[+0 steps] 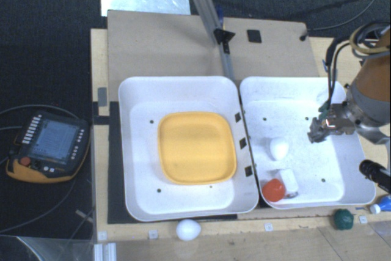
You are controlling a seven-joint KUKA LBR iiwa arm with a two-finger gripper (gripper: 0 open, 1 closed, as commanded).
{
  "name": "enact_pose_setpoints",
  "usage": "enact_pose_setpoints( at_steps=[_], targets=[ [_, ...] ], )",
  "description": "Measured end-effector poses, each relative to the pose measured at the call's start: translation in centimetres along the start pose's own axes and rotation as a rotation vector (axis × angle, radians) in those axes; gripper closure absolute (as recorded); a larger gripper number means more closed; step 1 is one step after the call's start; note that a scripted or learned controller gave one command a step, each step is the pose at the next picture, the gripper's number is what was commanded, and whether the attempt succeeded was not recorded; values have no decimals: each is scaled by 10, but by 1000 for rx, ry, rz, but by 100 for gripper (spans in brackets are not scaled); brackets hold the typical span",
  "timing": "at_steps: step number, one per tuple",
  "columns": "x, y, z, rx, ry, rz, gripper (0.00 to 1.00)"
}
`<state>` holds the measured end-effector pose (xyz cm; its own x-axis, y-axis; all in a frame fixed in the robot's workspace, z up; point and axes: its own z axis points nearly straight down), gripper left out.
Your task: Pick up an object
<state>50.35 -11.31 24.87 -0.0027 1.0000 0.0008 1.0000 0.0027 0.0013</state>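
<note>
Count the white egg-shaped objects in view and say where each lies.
2. One white egg-shaped object lies in the right white bin, left of centre; the other lies on the bench below the left white bin.

Tan bench (165, 46) carries two white bins side by side: left bin (137, 131), right bin (348, 168). White egg-shaped object (188, 230) and dark green ball (343, 219) lie on near edge.
</note>
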Motion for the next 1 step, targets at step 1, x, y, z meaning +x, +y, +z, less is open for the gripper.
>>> enact_pose_setpoints(
  at_steps=[1],
  targets=[
    [48,15,-6,0,0,-1,100]
  ],
)
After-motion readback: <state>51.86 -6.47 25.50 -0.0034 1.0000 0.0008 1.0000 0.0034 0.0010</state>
